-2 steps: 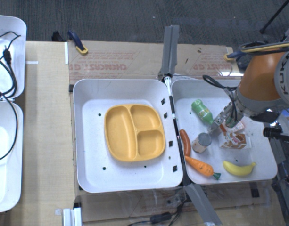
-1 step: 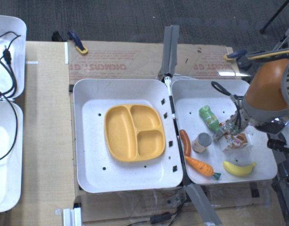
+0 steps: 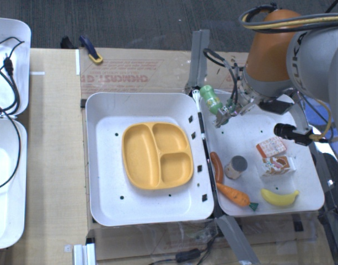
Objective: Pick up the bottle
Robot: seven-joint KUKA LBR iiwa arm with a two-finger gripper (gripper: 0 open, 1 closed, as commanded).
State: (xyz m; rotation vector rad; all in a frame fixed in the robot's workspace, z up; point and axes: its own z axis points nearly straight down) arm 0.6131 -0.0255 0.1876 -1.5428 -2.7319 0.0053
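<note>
One green bottle (image 3: 211, 99), just left of claw (image 3: 226, 115)

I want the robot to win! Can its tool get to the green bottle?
Probably yes. The tool hangs right beside the green bottle at the right bin's top left corner, nothing between them, though the bin wall close behind could crowd it.

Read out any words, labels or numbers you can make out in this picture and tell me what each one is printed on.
"KU": dark letters running down the grey arm at the right, cut off at the edge.
Red print on the cardboard sheet behind the bins: upside down and too faint to read reliably.
Carton in the right bin: red and white printing, too small to read.
Green bottle: no readable label.
</note>
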